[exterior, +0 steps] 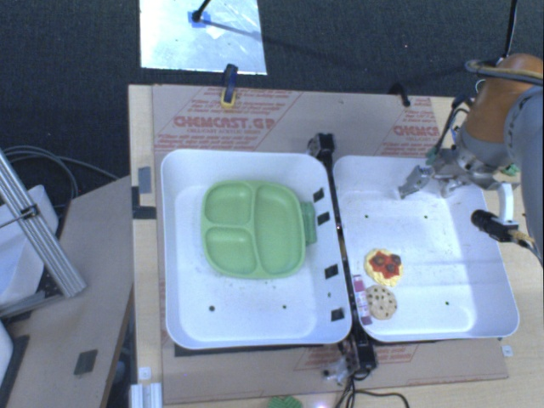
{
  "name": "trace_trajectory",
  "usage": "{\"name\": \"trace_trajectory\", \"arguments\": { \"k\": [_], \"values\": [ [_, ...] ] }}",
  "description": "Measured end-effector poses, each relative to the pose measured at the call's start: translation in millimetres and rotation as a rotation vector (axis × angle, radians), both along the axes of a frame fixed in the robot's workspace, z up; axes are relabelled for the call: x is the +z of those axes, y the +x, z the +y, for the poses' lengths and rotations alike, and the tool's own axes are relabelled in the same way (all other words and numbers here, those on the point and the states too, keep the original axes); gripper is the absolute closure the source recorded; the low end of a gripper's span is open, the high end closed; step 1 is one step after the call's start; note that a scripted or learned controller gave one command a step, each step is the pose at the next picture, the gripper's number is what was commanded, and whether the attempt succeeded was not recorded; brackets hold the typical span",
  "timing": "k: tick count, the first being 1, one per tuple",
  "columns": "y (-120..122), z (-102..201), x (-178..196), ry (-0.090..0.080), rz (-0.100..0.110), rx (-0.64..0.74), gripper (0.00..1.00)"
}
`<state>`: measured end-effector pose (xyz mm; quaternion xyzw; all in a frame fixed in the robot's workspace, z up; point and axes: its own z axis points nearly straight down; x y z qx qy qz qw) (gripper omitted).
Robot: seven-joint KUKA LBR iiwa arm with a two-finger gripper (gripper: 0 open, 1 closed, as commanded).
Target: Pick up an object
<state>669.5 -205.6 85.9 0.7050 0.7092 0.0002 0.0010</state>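
Nearest to the camera, in the right bin (442,317), 2 small things lie close to its left wall; a cookie (382,303), round and light brown with dark dots, is nearest the front; just behind it, almost touching, is a pizza (384,265), a yellow disc with red and dark topping. Left of the cookie, against the wall, there is a small pink and white piece; I cannot tell what it is.

The left bin (183,313) holds a plate (253,229); it is green, has 3 compartments and lies flat near the middle of the bin; a small tab stands out on its right side, toward the black divider between the 2 bins.

Further back, over the far part of the right bin, is the gripper (418,182); it hangs from the grey arm (501,117), which comes in from the right with its orange band above the wrist; the metal fingers point to the left, but whether they are wide or narrow I cannot tell; nothing is seen between them. The gripper is well apart from the pizza and the cookie.

Behind the bins lies a brown board with red print; beyond it, a shiny sheet (202,24) rests on the dark floor.
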Motion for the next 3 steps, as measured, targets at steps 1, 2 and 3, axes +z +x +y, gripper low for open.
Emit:
{"name": "trace_trajectory", "arguments": {
  "k": [1,2,3],
  "values": [
    [0.0,0.0,0.0,0.0,0.0,0.0,0.0],
    [0.0,0.0,0.0,0.0,0.0,0.0,0.0],
    [0.0,0.0,0.0,0.0,0.0,0.0,0.0]
  ]
}}
